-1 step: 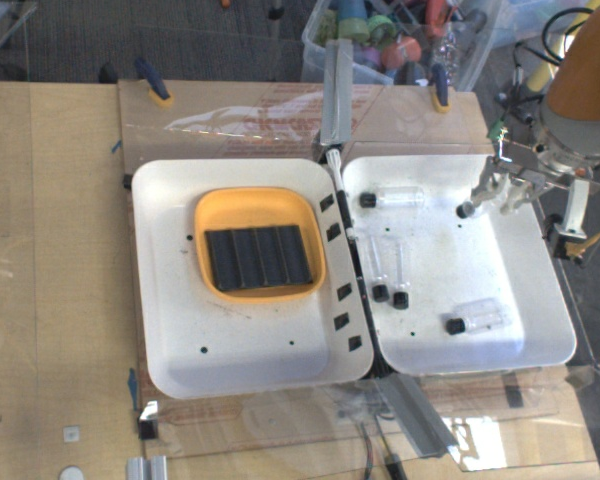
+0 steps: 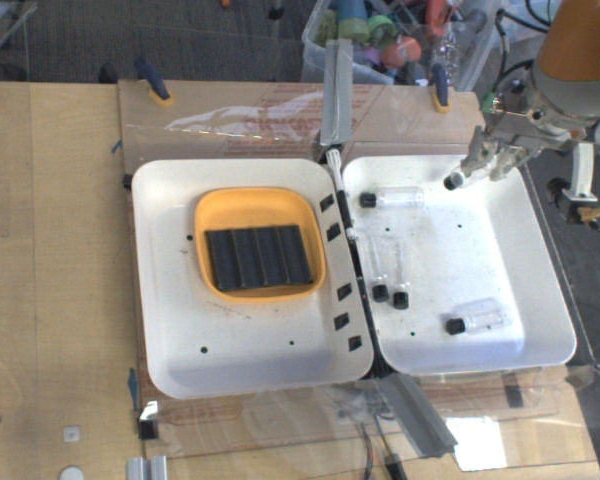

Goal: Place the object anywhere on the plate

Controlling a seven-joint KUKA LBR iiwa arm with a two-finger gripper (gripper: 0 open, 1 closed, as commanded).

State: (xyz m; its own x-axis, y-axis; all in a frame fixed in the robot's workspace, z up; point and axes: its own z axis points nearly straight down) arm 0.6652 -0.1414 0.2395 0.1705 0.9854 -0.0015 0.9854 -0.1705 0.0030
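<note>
Left bin (image 2: 160, 268): orange square plate (image 2: 212, 208) carrying a ridged black insert (image 2: 258, 257). Right bin (image 2: 540, 268): clear plastic vials with black caps (image 2: 390, 199), scattered, untouched. Gripper (image 2: 477, 171) hovers over the far right rim, finger state unreadable, nothing seen held. Risk: clear vials roll or slip; raised divider (image 2: 345, 238) obstructs transfer. Plate offers ample room.
</note>
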